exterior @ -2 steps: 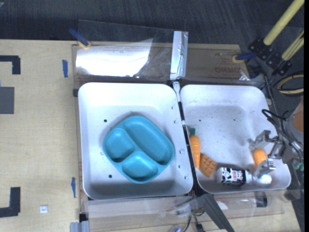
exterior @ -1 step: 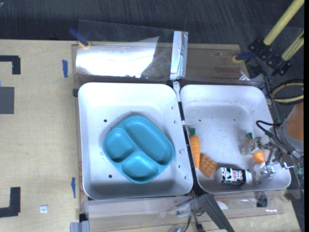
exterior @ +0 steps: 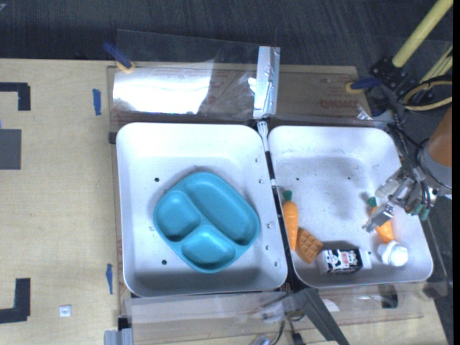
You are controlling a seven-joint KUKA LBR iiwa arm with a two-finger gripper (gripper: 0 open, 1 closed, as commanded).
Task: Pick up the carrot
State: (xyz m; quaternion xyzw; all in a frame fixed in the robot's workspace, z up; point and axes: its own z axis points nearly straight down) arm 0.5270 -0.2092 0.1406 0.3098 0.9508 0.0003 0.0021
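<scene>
The carrot [exterior: 290,218] is orange with a green top and lies lengthwise against the left wall of the right bin [exterior: 330,160]. My gripper [exterior: 374,212] hangs over the right side of that bin, well to the right of the carrot and apart from it. Its fingers look spread, and nothing shows between them. Just under the gripper lies a small orange and white bottle-shaped toy [exterior: 390,241], with a bit of green [exterior: 372,202] beside the upper finger.
A tan waffle-like piece [exterior: 309,244] touches the carrot's lower end. A black and white carton [exterior: 341,259] lies by the right bin's front wall. The left bin [exterior: 140,157] holds a blue divided plate [exterior: 207,220]. Cables and a yellow rod [exterior: 424,27] are at the upper right.
</scene>
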